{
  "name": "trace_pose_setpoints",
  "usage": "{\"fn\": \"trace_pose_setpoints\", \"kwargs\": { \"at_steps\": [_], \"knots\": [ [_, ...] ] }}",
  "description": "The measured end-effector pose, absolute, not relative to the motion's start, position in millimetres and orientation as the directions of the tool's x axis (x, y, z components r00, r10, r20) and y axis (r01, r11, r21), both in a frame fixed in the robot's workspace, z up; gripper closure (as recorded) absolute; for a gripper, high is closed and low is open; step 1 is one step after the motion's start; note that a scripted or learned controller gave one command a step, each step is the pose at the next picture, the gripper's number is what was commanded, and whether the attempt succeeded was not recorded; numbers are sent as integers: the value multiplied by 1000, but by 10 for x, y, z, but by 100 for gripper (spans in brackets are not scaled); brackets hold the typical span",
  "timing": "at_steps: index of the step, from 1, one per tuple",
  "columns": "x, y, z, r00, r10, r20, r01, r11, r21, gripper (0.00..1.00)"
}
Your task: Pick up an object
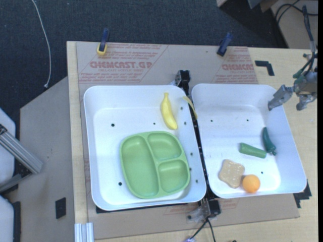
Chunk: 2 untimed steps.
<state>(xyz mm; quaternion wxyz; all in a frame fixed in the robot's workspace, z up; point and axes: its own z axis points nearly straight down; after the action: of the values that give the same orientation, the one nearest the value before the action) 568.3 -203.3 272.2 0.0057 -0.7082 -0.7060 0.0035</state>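
In the right bin [227,102] lie a small orange [251,183], a beige cracker-like piece [231,173], a green stick-shaped object [252,150] and a dark green curved object [268,140]. A yellow banana [168,112] lies in the left bin [101,110], just behind a green divided plate [154,163]. My gripper [290,100] hangs over the far right corner of the right bin, above and behind the dark green object. Its fingers stand open with nothing between them.
The two bins touch along a middle wall [197,135]. Blue clamps [224,44] and a yellow-tipped clamp [103,43] hold the cardboard sheet at the bench's back edge. The far half of the right bin floor is bare.
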Motion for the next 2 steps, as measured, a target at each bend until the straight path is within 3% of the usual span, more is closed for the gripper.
{"fn": "trace_pose_setpoints", "kwargs": {
  "at_steps": [1, 2],
  "knots": [
    [5705, -2027, 2788, 0, 1000, 0, 1000, 0, -1, 0],
    [5775, -1973, 2309, -2, 1000, 2, 1000, 2, -6, 0]
  ]
}}
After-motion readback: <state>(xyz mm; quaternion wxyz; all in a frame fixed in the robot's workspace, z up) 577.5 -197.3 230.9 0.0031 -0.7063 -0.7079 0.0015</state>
